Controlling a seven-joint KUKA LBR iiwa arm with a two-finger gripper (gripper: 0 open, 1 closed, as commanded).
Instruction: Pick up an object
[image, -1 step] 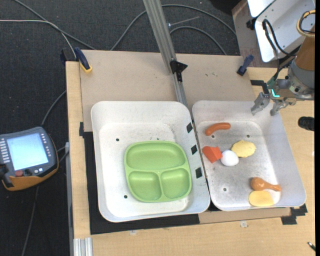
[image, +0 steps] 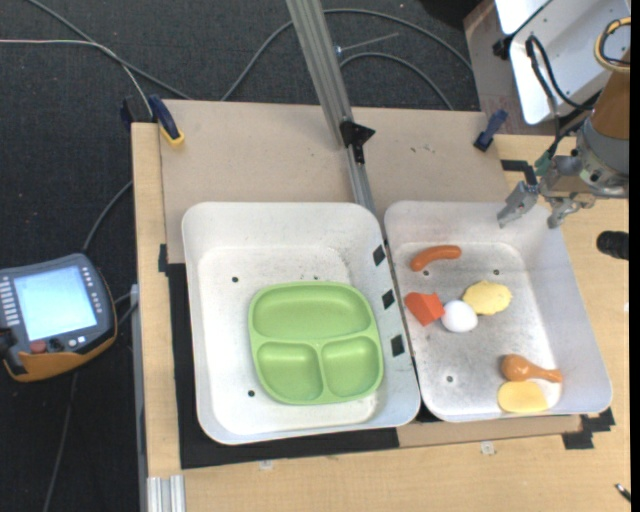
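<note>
Camera view shows the grey arm's two-finger hand (image: 533, 208) hanging over the far right corner of the shallow white right-hand bin (image: 590, 345), its two fingers spread apart with nothing between them. All the loose items lie in that bin, on the near side of the hand and toward the view's left. The closest is an orange sausage-shaped toy (image: 435, 257), lying on the bin floor with its long axis running almost left to right across the view, slightly tilted up at its right end. Further toward the near edge sit a pale yellow lumpy toy (image: 488, 297), a white egg-shaped ball (image: 459, 317) touching it, and a small red-orange wedge-shaped block (image: 424, 308) just beside the ball. Near the front right corner lie a brown drumstick-shaped toy (image: 529, 370) and a flat yellow rounded piece (image: 525, 398), touching each other. The left-hand white bin (image: 205, 300) holds a green three-compartment plastic plate (image: 315, 340), well apart from the hand. By my judgement the sausage is the likeliest target: the hand would need to travel left and toward the near side, then descend, with its fingers closing across the sausage's short width.
</note>
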